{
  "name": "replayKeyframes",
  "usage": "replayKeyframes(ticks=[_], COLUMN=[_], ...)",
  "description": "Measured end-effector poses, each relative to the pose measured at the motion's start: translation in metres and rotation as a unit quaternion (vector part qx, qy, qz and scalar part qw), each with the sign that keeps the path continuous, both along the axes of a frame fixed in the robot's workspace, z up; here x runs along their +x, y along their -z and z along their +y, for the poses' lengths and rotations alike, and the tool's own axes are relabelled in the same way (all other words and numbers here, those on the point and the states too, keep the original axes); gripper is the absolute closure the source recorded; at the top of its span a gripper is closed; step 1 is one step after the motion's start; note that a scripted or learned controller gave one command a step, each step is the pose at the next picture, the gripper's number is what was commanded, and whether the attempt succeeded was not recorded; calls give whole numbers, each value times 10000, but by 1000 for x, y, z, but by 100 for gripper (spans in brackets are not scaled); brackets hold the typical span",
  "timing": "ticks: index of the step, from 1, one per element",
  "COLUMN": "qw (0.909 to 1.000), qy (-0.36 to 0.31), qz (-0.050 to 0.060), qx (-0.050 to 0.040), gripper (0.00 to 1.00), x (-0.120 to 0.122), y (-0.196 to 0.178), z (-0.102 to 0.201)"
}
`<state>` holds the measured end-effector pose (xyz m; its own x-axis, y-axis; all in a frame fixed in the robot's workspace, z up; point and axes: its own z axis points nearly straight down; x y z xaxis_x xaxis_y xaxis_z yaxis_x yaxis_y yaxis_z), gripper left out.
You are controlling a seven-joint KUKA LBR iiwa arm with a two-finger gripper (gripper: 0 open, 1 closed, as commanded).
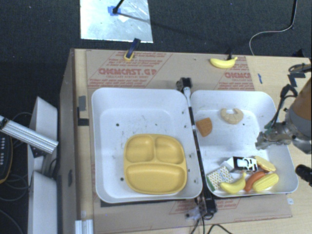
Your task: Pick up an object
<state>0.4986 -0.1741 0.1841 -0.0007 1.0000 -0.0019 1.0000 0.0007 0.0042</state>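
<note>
1. The arm (301,112) enters at the frame's right edge, over the right bin (253,101); this looks like the approach step, nothing lifted.
2. The gripper (269,139) hangs at mid-right; its state I cannot tell.
3. The toy food pile (246,175) lies just below it, lower right; next comes descent onto one piece.

My bench (161,65) is covered in brown board printed with red lettering. It stands on dark carpeted floor (39,38). Beyond the bench's far edge, a shiny silver sheet (116,13) lies on the floor. A white cable (273,30) runs near the far right corner. A metal rail (29,133) sits left of the bench.
</note>
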Motion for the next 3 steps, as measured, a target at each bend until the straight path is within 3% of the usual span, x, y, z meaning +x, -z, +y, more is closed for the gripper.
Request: replayKeyframes(ticks=[2,3], qw=[10000,10000], qy=[-17,-23], qz=[0,10], qx=[1,8], gripper=[100,100], x=[93,116], y=[-58,-34], z=[-32,3])
